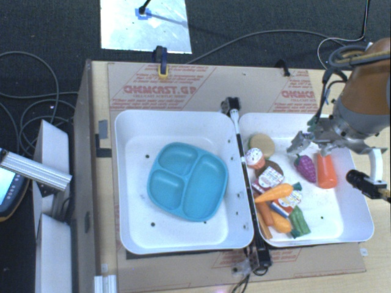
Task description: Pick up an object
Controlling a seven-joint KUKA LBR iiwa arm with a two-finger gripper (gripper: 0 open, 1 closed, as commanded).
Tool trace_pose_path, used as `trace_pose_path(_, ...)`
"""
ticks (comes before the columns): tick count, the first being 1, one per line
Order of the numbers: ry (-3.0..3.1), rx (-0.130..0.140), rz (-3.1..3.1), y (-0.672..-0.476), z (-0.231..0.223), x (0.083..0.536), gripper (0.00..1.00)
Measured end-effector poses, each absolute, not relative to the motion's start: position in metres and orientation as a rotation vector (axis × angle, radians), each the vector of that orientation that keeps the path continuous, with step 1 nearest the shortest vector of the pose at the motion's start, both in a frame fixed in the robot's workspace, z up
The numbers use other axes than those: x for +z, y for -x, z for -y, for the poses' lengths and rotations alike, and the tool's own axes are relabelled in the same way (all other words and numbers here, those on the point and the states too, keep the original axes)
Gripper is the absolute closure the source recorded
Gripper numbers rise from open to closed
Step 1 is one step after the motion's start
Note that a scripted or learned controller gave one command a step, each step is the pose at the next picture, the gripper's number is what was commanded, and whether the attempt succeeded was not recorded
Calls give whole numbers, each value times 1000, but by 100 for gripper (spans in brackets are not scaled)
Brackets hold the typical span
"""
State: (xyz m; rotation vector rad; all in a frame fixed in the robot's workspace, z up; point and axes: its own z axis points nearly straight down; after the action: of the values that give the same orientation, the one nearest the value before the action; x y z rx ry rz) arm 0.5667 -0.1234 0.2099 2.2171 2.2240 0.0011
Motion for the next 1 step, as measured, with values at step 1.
trace_pose_path(1,-2216,-3,-2214,-610,106,113,0)
